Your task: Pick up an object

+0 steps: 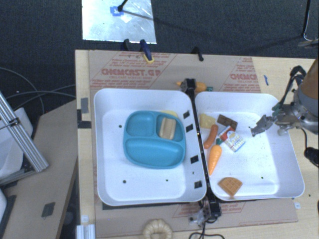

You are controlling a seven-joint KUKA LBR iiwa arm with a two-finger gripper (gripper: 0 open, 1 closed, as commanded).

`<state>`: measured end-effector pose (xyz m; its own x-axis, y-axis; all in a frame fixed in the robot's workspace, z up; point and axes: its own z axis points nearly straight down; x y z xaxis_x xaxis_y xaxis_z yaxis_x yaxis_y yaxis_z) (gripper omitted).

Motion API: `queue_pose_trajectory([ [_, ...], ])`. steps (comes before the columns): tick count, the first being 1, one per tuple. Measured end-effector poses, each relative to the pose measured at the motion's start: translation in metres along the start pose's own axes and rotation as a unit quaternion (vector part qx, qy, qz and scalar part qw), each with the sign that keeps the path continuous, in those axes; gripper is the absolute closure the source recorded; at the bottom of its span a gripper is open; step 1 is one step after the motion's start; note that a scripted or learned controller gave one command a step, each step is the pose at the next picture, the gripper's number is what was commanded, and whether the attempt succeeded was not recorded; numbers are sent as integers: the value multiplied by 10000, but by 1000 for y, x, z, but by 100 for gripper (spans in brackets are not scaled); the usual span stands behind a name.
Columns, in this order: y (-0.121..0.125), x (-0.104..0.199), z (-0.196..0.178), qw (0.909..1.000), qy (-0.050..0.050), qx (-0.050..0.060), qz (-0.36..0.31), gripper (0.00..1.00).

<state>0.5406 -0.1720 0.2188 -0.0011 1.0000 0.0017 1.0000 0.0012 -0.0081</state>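
My gripper (pixel 258 127) hangs over the right part of the right bin (pixel 281 171), with nothing visible in it. To its left in that bin lie a brown chocolate bar (pixel 227 121), a pale yellow cheese wedge (pixel 206 120), a red sausage (pixel 211 136), a small white packet (pixel 234 142), an orange carrot (pixel 214 158) and a tan waffle (pixel 230 185). The packet is the nearest object, a short way left of and below the gripper. In the left bin (pixel 107 148) a blue divided plate (pixel 149 152) holds a slice of bread (pixel 167 128).
A black divider (pixel 197 138) runs between the two bins. The arm (pixel 306 101) enters from the right edge. A small orange thing (pixel 200 87) lies behind the bins, a tan ring (pixel 157 229) in front of them, and a foil sheet (pixel 118 14) at the far back.
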Motion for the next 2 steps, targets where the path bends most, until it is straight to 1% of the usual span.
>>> queue_pose_trajectory([
  [1, 2, 0, -5, 10000, -11, -47, -11, 0],
  [2, -2, -2, 57, 10000, -3, -20, 0, 0],
])
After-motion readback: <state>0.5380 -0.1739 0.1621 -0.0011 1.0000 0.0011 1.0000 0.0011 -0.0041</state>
